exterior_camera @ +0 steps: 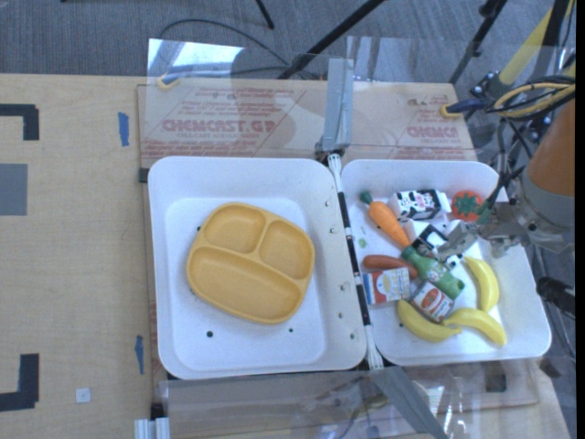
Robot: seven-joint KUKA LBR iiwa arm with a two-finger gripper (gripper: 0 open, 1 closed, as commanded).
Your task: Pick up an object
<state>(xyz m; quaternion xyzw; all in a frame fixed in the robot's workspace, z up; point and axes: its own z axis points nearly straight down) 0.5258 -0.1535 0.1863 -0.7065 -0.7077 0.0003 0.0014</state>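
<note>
The arm comes in from the right side of the picture, and its gripper (454, 242) is low over the right bin (530, 337), in the middle right of the picture. It is too blurry there to tell how the gripper is set, and nothing can be seen held in it.

The things to pick are all in that right bin. A carrot (388, 224) lies near the top left of it. A green bottle (435, 275) sits just under the gripper. A red sausage (388, 263) lies to the left of the bottle. Two bananas sit low in the bin, one curved banana (452, 325) along the bottom and a second banana (484, 282) on the right. A little black and white cow toy (420, 204) is near the top.

The left bin (174, 337) holds a yellow plate (250, 262) with three parts.

The toys are packed close and touch each other. To do this step well, the gripper should probably go straight down on one toy, like the green bottle, and close across its thin side. Going slowly would likely help so the other toys do not get pushed.
</note>
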